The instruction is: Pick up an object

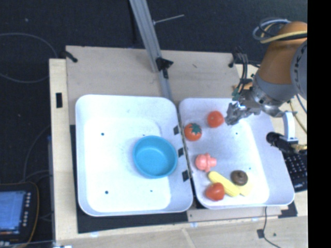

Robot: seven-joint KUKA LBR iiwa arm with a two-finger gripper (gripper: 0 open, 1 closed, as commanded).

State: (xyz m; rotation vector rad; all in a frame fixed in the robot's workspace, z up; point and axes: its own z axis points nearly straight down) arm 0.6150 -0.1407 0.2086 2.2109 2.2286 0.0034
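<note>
Your grey two-finger gripper (pixel 234 113) hangs over the right white bin (pixel 258 138)'s far end, can't tell its grip state, and the round red tomato-like toy (pixel 215 119) sits just beside it toward the left bin, nearest pick.

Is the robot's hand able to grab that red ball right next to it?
Probably yes. The hand hangs just right of the red ball in the right bin, and nothing lies between them or on top of the ball.
</note>
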